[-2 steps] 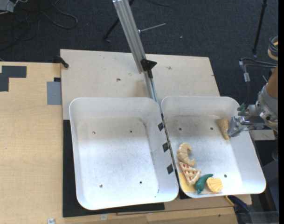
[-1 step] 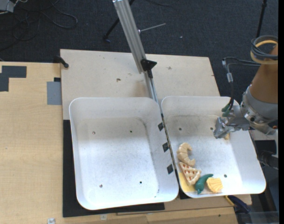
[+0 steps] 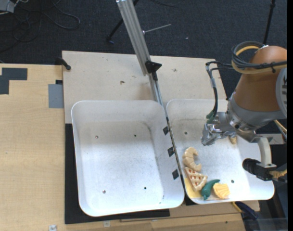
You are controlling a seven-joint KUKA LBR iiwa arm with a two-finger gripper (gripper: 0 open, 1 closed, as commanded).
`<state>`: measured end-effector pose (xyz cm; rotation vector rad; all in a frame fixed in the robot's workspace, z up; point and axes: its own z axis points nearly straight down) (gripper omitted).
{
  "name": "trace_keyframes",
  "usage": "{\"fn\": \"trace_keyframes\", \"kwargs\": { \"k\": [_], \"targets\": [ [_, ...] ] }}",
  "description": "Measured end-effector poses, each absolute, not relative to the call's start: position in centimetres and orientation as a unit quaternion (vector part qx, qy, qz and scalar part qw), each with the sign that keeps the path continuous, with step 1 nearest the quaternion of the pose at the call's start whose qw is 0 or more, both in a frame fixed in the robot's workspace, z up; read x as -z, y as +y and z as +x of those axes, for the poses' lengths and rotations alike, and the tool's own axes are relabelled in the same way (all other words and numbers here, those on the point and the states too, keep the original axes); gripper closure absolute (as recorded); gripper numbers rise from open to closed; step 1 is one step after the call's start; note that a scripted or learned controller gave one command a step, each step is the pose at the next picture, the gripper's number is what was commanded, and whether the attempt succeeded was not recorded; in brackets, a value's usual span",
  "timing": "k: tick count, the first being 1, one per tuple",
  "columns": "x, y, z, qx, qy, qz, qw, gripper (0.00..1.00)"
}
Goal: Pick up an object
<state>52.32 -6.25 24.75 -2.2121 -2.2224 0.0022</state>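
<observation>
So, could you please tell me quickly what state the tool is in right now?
Tool: cannot be told; it hovers over the right bin, above the toy food pieces.

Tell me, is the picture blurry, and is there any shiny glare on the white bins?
Camera view: a little soft, so the small toys in the right bin lack crisp detail; the tool looks smeared. The left bin is evenly lit with a mild bright patch, no harsh glare; the floor behind is dark.
</observation>
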Motion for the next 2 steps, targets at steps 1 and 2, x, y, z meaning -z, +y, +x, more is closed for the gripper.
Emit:
{"fn": "trace_keyframes", "kwargs": {
  "k": [1, 2],
  "targets": [
    [-23.7, -1.0, 50.9, -0.0013, -0.709, -0.706, 0.003, 1.0],
    [-24.5, 4.5, 50.5, -0.0002, -0.709, -0.705, 0.002, 1.0]
  ]
}}
